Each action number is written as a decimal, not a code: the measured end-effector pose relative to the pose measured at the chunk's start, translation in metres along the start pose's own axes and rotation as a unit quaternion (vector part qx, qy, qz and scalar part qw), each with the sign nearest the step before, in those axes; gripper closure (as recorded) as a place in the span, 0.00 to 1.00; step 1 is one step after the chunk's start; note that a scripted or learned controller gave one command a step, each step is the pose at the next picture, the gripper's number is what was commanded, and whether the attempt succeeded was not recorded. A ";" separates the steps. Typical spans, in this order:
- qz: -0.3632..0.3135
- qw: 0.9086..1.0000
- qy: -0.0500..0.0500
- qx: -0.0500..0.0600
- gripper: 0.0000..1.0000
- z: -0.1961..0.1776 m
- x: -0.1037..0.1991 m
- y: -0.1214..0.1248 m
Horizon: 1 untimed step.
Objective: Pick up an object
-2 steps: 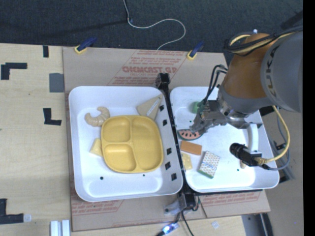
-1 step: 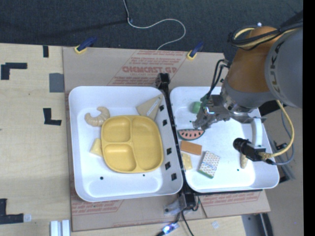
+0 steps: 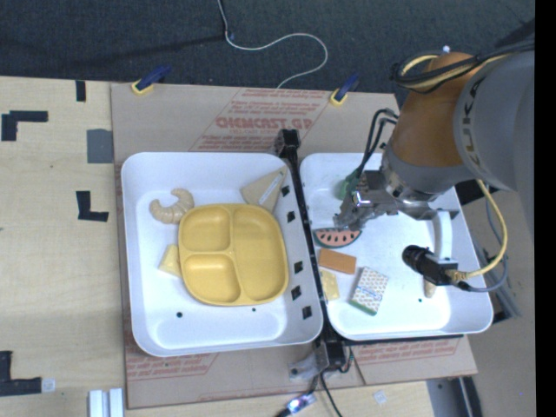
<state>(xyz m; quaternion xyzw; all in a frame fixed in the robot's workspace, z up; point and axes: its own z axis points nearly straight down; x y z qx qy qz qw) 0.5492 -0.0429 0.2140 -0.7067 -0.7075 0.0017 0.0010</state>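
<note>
watermelon slice (image 3: 336,234) in right bin (image 3: 469,320), just below gripper (image 3: 356,211); finger state can't tell.

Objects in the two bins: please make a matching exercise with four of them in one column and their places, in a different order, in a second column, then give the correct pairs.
Things
1. yellow divided plate
2. watermelon slice toy
3. patterned small box
4. beige curved toy

Places
A. right bin, near its front edge
B. left bin, at the back left, beside the plate
C. left bin, in the middle
D. right bin, just below the end effector

Pairs: 1-C, 2-D, 3-A, 4-B
</note>
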 end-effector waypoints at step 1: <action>0.000 1.000 0.000 0.000 1.00 -0.002 -0.008 -0.007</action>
